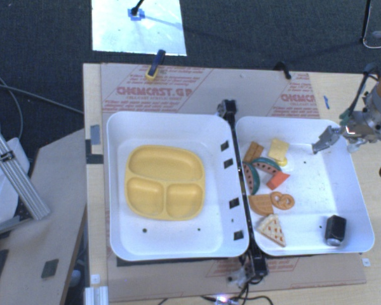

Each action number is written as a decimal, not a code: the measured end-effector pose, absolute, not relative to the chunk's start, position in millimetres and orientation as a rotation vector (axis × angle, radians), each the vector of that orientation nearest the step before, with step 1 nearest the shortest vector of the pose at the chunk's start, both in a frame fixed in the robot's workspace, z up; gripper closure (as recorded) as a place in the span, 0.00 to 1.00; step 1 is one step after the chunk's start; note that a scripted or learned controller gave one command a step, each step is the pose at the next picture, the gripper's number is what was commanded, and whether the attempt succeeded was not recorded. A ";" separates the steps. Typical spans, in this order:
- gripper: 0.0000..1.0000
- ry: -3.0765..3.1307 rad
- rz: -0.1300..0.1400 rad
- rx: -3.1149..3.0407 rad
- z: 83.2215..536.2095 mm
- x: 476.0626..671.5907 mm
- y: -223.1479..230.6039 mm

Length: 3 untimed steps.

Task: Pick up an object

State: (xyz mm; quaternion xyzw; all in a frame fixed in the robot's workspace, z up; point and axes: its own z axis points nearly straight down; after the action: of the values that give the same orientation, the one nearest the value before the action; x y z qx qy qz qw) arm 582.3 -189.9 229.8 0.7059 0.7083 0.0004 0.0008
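The gripper (324,140) hangs over the upper right part of the right bin (352,189), reaching in from the right edge of the view on the grey arm (374,116). One grey finger (322,141) points down and to the left above the bare white floor of the bin; whether the gripper is spread or pressed together cannot be told from this angle, and nothing can be seen between its tips. The things to pick lie in the left half of that same bin, well apart from the gripper. A yellow block (279,150) sits nearest it, with a tan cracker (253,152) just to its left. Below them a green curved piece (259,172) arches beside an orange wedge (278,180). Further down lie a brown biscuit (261,204) and a pretzel (283,201), touching or nearly so, and beneath those a waffle-patterned slice (272,229). A dark can (334,229) lies alone near the bin's lower right corner. The left bin (120,145) holds a yellow divided plate (165,182), lying flat with three compartments. Both bins rest on a cardboard sheet (171,89) with red lettering.
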 end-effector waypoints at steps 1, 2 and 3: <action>0.00 2.233 -0.001 2.216 91.5 599.8 -153.5; 0.00 2.206 0.009 2.207 90.8 574.9 -116.4; 0.00 2.183 0.011 2.211 90.7 522.3 -92.1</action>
State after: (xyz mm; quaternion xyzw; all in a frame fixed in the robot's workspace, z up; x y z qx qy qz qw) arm 522.3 -92.1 90.7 0.7115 0.7025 0.0034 0.0170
